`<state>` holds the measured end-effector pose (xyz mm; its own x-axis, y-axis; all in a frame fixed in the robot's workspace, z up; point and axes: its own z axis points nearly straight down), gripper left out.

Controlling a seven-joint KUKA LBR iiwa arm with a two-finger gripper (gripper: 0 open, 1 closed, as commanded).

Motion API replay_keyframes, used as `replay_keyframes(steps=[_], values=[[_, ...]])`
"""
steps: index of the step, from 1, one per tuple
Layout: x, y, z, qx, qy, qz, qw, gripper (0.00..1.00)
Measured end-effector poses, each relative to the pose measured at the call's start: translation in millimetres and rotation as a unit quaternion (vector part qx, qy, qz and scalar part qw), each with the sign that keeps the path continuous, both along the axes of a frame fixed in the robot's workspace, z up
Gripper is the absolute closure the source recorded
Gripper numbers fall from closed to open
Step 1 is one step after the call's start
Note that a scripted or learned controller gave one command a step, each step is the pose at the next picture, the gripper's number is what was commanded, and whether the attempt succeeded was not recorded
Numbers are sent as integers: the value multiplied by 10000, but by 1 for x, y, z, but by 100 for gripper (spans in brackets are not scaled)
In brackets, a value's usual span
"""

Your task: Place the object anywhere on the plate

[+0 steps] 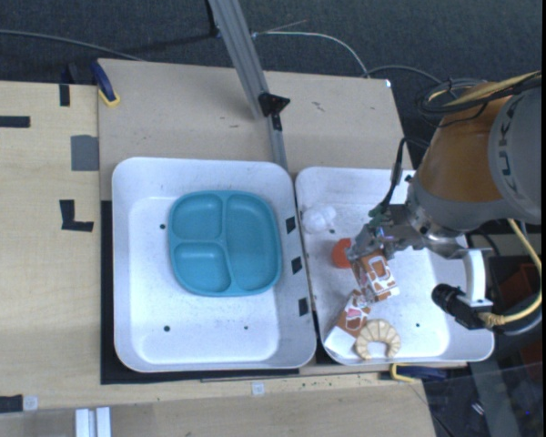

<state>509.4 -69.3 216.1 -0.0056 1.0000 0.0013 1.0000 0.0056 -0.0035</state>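
The claw point(375, 248) hangs low in the right bin point(432, 330), just above a small carton point(379, 279); I cannot tell its state. A croissant point(379, 338) lies nearby. The blue plate point(224, 242) waits in the left bin point(146, 326)

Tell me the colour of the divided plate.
The plate is teal blue, seen clearly in the camera view.
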Motion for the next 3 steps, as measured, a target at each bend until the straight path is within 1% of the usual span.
replay_keyframes(steps=[1, 2, 3], values=[[16, 56, -7, 4, -3, 9, 10000, 100], [24, 104, -13, 2, -1, 6, 10000, 100], [35, 160, -16, 3, -3, 10, 10000, 100]])
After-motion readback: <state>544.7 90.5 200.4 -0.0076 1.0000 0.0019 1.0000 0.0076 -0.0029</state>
